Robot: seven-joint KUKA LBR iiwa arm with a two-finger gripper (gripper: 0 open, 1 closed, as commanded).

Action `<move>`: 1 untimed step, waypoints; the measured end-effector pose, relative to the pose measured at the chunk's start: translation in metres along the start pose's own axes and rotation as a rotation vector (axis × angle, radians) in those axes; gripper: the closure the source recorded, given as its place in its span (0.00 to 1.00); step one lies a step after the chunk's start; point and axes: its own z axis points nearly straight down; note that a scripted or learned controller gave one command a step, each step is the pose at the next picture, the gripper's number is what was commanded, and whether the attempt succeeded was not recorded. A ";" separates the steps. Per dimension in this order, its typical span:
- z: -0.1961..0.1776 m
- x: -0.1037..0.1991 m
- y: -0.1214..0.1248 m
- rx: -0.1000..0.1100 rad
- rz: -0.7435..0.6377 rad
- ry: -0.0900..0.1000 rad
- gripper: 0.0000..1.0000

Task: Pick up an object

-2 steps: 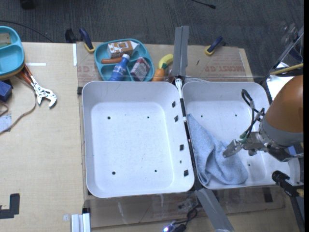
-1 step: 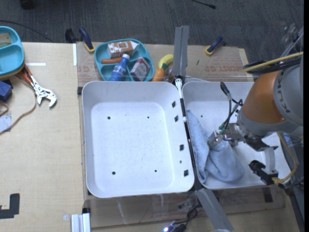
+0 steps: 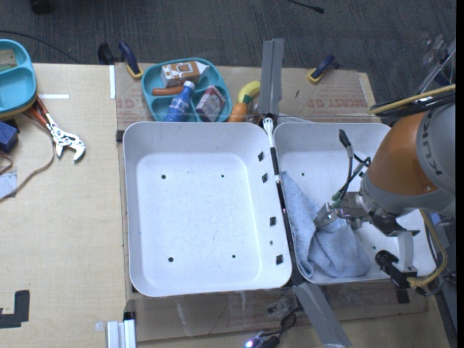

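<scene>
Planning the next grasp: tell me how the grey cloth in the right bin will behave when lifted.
The grey cloth lies rumpled and folded, so it is probably floppy and would drape from the gripper. It looks light. A pinch might catch one layer only.

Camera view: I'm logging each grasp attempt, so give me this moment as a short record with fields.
arm: reaches in from the right, over the right bin
gripper: low over the blue-grey cloth, at its upper edge
grasp: cannot tell whether the cloth is held
cloth: crumpled, along the right bin's left and front walls
left bin: white, beside the right bin
behind bins: teal tray with small items
</scene>
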 end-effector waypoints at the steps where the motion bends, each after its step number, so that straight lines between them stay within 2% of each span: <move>1: -0.098 0.030 -0.015 0.004 -0.283 0.000 0.00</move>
